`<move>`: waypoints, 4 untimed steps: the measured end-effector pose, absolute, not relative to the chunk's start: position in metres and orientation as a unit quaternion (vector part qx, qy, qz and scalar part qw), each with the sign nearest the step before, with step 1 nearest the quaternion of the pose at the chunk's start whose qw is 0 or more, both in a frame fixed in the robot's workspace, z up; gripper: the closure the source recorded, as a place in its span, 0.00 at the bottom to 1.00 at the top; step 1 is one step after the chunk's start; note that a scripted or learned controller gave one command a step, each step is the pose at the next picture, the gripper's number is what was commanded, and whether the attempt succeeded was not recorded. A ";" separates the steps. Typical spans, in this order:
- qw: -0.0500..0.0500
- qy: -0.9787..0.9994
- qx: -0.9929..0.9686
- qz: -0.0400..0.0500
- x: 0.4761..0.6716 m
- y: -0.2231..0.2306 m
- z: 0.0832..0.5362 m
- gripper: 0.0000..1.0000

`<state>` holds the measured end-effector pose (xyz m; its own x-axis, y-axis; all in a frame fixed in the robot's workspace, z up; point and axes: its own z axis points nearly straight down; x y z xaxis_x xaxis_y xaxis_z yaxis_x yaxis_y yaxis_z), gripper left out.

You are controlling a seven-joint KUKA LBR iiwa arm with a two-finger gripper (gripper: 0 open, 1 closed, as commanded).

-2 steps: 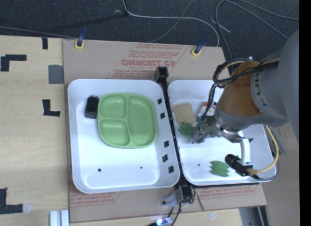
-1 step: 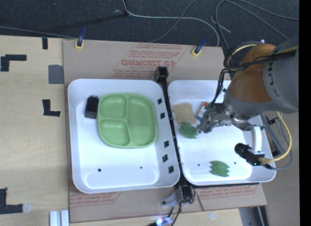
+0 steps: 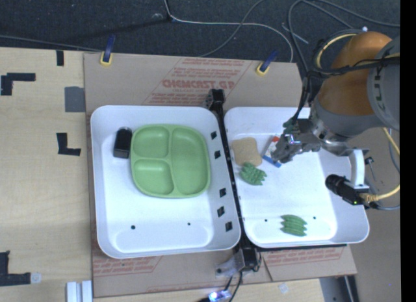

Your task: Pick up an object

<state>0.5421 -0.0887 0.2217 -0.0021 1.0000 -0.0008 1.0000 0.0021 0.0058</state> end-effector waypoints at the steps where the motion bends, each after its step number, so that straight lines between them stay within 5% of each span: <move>1: 0.002 0.708 0.707 0.001 0.543 -0.089 0.275 1.00; 4: -0.001 0.709 0.705 -0.001 0.550 0.063 0.253 1.00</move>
